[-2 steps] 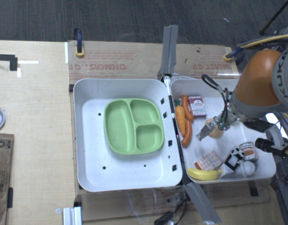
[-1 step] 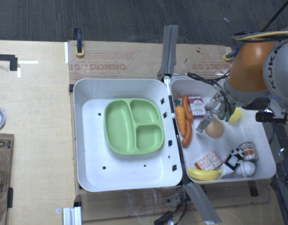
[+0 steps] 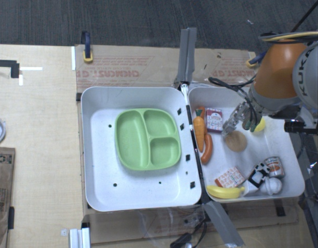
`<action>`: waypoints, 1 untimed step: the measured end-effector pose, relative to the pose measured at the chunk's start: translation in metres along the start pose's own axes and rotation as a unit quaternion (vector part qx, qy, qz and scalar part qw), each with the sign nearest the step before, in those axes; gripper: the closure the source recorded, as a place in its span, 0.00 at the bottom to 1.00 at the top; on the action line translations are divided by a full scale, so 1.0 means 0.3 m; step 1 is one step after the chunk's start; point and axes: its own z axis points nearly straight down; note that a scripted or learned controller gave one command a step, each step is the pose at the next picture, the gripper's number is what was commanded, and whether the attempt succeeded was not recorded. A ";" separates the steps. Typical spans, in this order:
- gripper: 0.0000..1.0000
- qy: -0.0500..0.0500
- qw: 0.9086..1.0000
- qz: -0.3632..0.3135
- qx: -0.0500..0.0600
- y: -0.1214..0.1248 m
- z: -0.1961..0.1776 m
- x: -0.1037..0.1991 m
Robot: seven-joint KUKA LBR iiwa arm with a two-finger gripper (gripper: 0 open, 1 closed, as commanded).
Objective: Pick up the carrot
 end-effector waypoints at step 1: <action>1.00 0.003 0.992 0.129 0.002 0.117 -0.299 0.228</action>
